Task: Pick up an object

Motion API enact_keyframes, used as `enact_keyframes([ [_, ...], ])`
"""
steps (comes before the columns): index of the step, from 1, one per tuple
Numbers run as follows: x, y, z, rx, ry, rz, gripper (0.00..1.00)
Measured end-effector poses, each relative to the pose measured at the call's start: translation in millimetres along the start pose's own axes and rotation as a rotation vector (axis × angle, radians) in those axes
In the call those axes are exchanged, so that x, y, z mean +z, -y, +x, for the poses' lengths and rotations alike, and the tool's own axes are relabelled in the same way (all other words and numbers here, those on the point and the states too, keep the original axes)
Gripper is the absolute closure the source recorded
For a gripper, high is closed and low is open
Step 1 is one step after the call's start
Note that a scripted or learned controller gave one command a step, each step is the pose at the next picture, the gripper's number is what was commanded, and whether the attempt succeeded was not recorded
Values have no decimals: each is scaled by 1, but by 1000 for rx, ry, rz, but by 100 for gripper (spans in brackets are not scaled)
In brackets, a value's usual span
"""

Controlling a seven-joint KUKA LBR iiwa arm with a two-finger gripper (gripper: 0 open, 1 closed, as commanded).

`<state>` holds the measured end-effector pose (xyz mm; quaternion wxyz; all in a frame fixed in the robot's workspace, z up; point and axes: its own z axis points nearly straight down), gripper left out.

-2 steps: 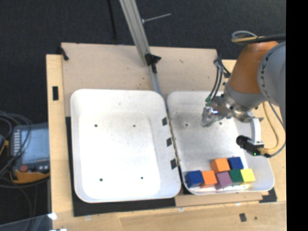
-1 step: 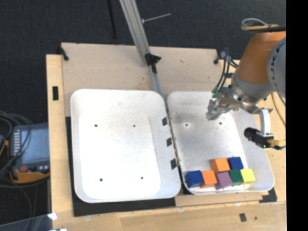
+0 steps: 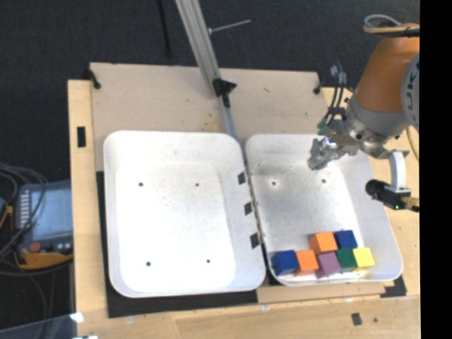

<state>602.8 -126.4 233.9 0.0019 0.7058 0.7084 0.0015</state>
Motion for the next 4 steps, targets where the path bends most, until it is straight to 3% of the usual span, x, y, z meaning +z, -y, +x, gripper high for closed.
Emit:
enact_keyframes([
  [1, 5, -8, 48, -2, -1, 5, 100],
  [3, -8, 2, 158, -5, -2, 3, 100],
  [4, 5, 2, 208, -3, -1, 6, 100],
])
